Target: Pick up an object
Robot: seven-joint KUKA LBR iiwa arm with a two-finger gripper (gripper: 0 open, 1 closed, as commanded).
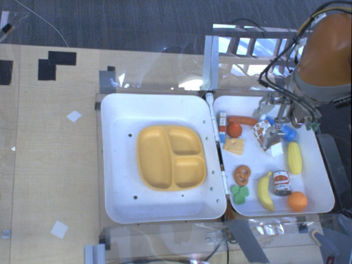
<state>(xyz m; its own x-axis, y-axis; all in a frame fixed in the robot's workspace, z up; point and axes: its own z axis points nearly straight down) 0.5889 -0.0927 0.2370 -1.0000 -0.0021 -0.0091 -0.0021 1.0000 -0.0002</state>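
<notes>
Arm [324, 48]: I'm seeing it reaching in from the right, hanging over the right bin's [324, 202] far corner.
Jaws: I'm watching the gripper [275, 131] sitting low among the items; whether it is open or closed I cannot tell.
Right bin: it's holding a sausage [242, 120], tomato [235, 130], cheese [234, 146], pretzel [241, 174], banana [264, 191], can [281, 182], orange [297, 201] and corn [295, 157].
Packet [262, 132]: it's lying just beside the gripper.
Left bin [121, 147]: it's carrying a yellow tray [170, 157].
</notes>
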